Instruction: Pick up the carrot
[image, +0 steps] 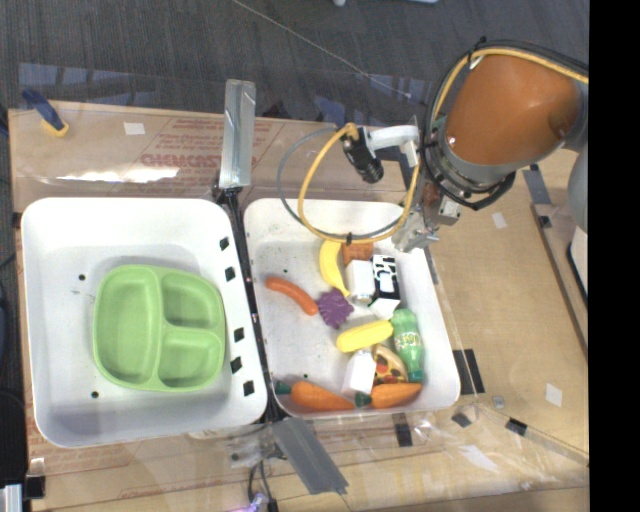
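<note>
Cardboard-covered bench (130, 150), two white bins. Left bin (60, 230) holds green divided plate (158, 327). Carrot (318, 397) lies at right bin's (262, 250) near edge. Gripper (420, 232) over far corner; grip state unreadable.

Carrot (320, 397) in right bin (262, 300), along its near wall.

A robotics lab: taped bench (120, 150), white bins (60, 230), cabled arm (505, 105).

Grey arm (585, 190), rounded orange band (510, 105), yellow cable loop (310, 175), white-and-black wrist fitting (385, 145)
</note>
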